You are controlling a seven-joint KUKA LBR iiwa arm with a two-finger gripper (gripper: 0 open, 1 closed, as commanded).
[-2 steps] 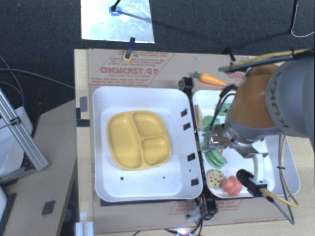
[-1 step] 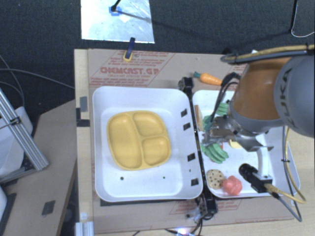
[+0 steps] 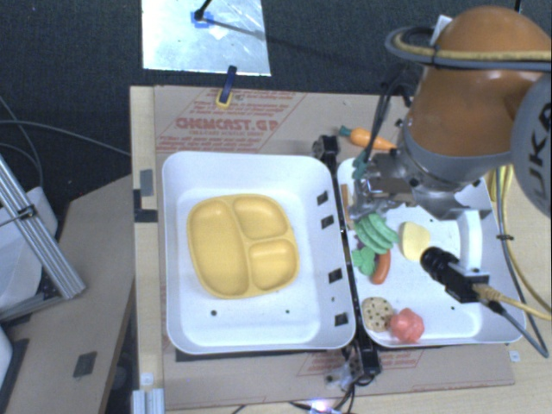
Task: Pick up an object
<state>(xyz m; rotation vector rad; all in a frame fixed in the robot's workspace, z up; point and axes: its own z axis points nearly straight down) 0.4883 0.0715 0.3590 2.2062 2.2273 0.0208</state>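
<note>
Green leafy toy (image 3: 374, 233) in right bin (image 3: 448, 324), long axis diagonal

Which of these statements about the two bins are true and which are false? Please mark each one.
1. A yellow divided tray lies in the left bin. True.
2. The cookie lies inside the yellow tray. False: it lies in the right bin, beside the pink toy.
3. The gripper is over the right bin, near the green toy. True.
4. The arm hangs above the left bin. False: it is above the right bin.
5. The tray has three compartments. True.
</note>
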